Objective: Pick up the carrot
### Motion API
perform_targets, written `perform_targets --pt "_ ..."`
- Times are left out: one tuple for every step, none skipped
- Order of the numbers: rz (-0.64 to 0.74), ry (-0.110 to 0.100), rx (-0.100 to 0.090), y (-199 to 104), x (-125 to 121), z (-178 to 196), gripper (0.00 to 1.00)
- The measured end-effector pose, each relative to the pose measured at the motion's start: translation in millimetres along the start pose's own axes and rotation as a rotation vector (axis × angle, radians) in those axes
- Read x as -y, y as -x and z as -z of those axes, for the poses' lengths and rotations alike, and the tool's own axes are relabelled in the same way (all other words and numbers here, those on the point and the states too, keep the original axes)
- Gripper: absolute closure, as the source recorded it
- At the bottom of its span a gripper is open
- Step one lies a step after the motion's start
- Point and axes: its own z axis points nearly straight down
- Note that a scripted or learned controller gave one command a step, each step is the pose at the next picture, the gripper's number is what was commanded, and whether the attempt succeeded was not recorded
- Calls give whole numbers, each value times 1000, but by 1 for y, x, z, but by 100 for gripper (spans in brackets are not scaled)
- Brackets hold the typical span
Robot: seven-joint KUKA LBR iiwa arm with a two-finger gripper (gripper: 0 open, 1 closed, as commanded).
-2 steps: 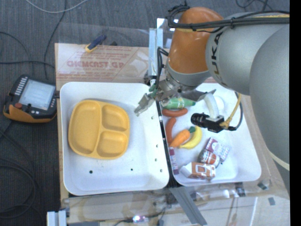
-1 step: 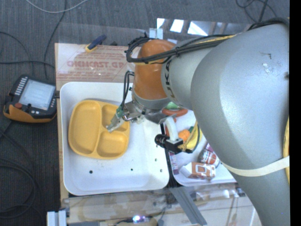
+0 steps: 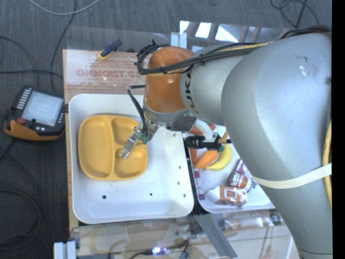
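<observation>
Robot arm reaching over the left bin.
Its gripper [image 3: 129, 146] is hovering above a yellow plate [image 3: 99, 144]; finger spread unclear. The carrot [image 3: 206, 158] is lying in the right bin [image 3: 259, 201].

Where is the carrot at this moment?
The carrot lies in the right bin, near its left wall, beside the banana. The claw is over the yellow plate in the left bin.

The yellow divided plate [image 3: 102, 144] looks like smooth matt plastic; the white bin [image 3: 161, 198] is glossy plastic; the arm [image 3: 269, 101] has satin-grey casing.
</observation>
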Motion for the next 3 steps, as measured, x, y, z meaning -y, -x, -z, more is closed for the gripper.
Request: perform_targets --pt "-6 -1 2 4 2 9 100" --pt "-223 -14 -5 -13 -52 55 100" --pt "-479 -6 -3 -65 -25 89 100"
